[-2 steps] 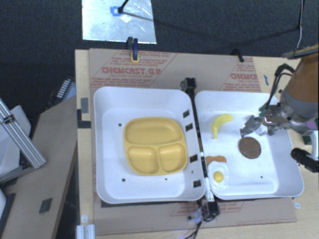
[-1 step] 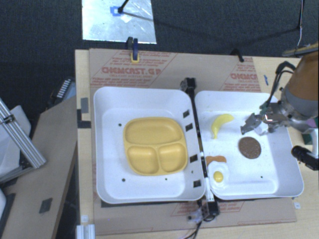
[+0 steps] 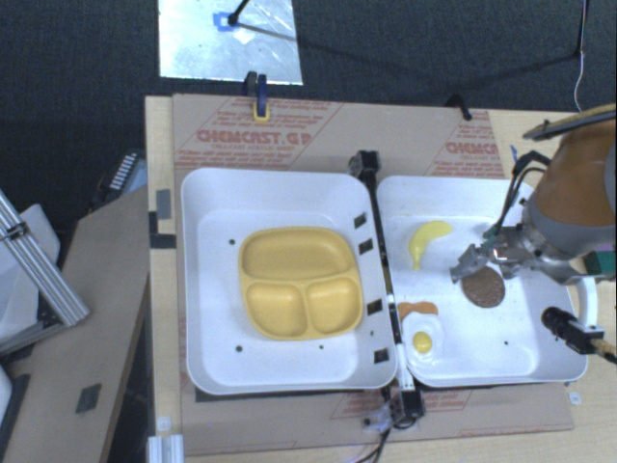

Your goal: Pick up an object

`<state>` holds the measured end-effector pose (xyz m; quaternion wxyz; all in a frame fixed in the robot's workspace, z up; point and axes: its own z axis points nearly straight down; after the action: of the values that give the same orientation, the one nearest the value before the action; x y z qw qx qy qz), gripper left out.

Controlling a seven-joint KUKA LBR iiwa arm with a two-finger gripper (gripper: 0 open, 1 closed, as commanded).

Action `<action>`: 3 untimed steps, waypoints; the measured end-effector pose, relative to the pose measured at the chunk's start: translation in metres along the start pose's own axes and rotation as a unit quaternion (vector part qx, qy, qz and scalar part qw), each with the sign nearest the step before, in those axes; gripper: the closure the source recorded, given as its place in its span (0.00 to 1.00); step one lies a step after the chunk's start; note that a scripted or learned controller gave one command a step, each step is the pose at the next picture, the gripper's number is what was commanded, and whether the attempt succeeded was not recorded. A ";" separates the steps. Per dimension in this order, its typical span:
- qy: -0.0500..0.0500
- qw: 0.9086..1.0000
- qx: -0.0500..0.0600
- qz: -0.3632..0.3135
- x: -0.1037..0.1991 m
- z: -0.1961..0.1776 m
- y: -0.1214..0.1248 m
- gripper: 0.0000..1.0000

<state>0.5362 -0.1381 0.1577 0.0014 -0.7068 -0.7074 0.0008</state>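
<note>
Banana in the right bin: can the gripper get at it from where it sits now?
Probably yes. The banana lies alone on the bin floor, apart from the brown disc under the gripper and the fried egg nearer the front. Nothing stands between gripper and banana.

This is a robotics lab. Two white bins [image 3: 280,186] sit on a bench covered with printed protective board [image 3: 289,128], and aluminium framing [image 3: 34,263] stands left of the bins. Behind them, cables cross dark carpet [image 3: 77,56].
</note>
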 end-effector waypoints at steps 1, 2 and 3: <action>0.000 1.000 0.000 0.000 -0.005 0.043 -0.003 0.00; -0.001 1.000 -0.004 0.000 -0.005 0.072 -0.001 0.00; -0.004 1.000 -0.009 0.000 -0.007 0.058 0.002 1.00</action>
<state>0.5377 -0.1453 0.0995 -0.0076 -0.7070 -0.7071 -0.0023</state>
